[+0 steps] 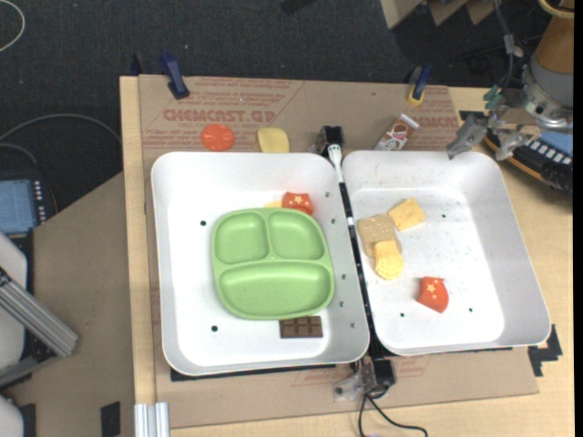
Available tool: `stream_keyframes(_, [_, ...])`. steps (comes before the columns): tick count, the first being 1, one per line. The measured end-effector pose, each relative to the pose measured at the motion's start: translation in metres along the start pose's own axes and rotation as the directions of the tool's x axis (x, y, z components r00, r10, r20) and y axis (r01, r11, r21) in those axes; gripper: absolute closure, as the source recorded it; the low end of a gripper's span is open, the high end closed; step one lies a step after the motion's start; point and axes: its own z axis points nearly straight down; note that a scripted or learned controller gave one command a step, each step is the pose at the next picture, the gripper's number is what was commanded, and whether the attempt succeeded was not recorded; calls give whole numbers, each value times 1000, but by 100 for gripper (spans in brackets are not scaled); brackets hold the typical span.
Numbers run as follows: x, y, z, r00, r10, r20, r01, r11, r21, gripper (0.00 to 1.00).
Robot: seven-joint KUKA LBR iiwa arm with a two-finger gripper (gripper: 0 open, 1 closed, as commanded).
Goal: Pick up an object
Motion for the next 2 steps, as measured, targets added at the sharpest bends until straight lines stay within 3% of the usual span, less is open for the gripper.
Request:
stream_keyframes(1, [35,-98,108,1000,2,-7,-2,1000,18,0])
stream_keyframes(2, [63,-172,142,1000,1,-4,-1,1000,9,0])
